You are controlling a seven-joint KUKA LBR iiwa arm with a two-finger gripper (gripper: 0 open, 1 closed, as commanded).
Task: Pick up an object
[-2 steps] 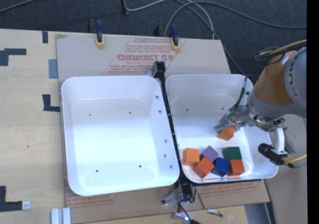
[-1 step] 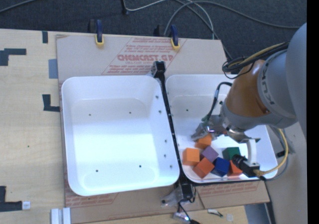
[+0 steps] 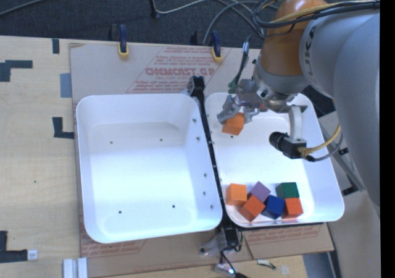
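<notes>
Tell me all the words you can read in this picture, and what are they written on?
"CHEMCAST GP", or close to it: big red letters, a bit blurry, on the brown sheet behind the two white bins.
Smaller red lines around those letters: too small and blurred to read.
The colored blocks, the arm and the pincer show no words or numbers I can make out.

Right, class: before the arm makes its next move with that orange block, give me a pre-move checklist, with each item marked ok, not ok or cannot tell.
1. Orange block between the gripper fingers: ok, it sits at the fingertips.
2. Block lifted off the right bin floor: cannot tell from this slant.
3. Grip centred on the block: cannot tell, the block hangs tilted.
4. Other blocks away from the gripper: ok, clustered at the near edge.
5. Left bin free to receive it: ok.
</notes>
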